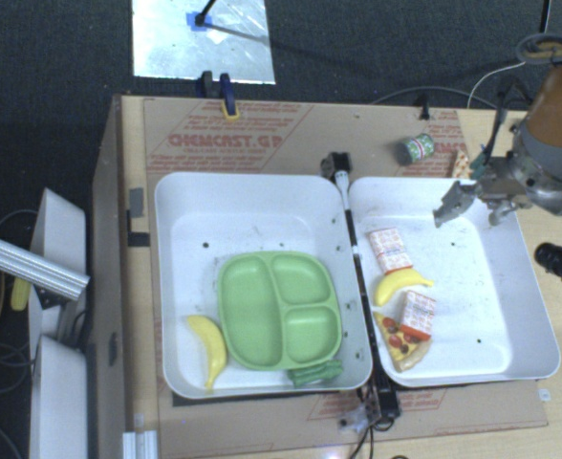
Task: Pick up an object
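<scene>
Two white bins lie side by side, and the gripper hangs over the right bin, holding nothing.

From the camera view, its fingers stand apart with bare space between them, above the bin's far part. Nearer the divider lie a red-and-white carton, a yellow banana, a second small carton and a pizza slice. The left bin holds a green divided plate, another banana and a green pod.
</scene>
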### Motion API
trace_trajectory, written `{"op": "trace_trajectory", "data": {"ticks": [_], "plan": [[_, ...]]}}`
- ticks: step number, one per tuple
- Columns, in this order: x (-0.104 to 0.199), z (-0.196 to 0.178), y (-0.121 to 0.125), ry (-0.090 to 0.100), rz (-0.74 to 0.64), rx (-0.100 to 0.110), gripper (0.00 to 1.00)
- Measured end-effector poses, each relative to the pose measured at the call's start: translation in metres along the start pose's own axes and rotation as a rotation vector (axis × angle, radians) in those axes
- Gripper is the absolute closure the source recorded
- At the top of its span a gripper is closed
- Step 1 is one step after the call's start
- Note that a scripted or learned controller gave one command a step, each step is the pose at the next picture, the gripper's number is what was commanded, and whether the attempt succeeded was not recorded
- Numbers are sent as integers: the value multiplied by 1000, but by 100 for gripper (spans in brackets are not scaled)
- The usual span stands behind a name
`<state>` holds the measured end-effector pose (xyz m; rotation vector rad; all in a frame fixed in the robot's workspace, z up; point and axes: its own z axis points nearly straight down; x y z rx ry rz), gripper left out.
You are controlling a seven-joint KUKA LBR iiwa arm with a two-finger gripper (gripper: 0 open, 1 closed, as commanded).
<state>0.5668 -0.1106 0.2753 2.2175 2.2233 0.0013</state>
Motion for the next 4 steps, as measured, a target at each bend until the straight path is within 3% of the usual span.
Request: {"op": "trace_trajectory", "data": {"ticks": [1,2,3,4], "plan": [[23,165,-58,1,2,3,0],[-3,191,7,0,0,0,0],[-3,180,8,1,-2,-1,100],[61,79,-3,1,-1,-2,100]]}}
